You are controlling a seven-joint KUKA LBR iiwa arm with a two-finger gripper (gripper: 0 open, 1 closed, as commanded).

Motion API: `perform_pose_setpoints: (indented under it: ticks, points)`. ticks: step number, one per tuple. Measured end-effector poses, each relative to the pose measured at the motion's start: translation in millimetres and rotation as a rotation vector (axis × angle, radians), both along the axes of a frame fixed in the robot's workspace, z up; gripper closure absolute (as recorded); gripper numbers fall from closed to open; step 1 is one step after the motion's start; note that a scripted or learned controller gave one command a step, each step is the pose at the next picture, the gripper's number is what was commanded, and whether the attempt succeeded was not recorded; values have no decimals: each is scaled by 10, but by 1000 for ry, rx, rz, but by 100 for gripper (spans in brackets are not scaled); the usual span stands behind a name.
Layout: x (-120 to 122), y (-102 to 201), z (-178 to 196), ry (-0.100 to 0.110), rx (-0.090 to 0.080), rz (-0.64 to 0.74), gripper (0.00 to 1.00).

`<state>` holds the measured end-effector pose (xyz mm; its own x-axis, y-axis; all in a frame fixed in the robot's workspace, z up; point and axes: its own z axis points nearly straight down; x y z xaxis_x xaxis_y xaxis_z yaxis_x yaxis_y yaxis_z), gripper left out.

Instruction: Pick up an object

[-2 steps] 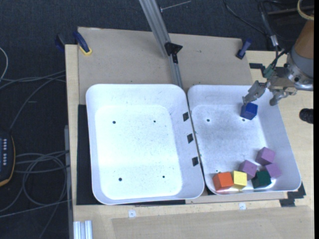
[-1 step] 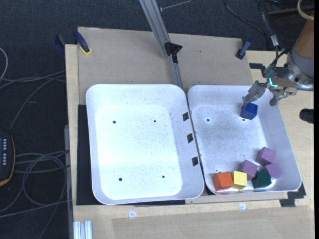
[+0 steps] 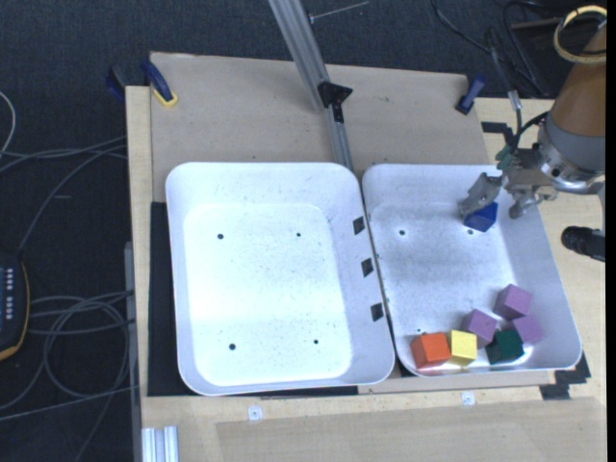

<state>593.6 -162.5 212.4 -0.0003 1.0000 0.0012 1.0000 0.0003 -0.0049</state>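
- The grey two-finger metal pincer was seen over the far right part of the right shallow white plastic bin, its fingers spread apart.
- A small blue block was seen just below the fingers, near the bin's far wall; whether it was clasped could not be told.
- Six small blocks were clustered in the near right corner: an orange cube, a yellow cube, a dark green block and three purple blocks.
- Open speckled floor was left across the bin's middle and left.
- The left shallow white bin, rounded at its corners, was set on the pale wooden worktop.
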Motion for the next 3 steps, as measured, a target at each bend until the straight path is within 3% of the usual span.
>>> perform_pose_setpoints:
  ticks: [2,3]
  points:
    - [-45,22,-944,1,1,1,0]
    - [-22,21,-799,-8,0,1,100]
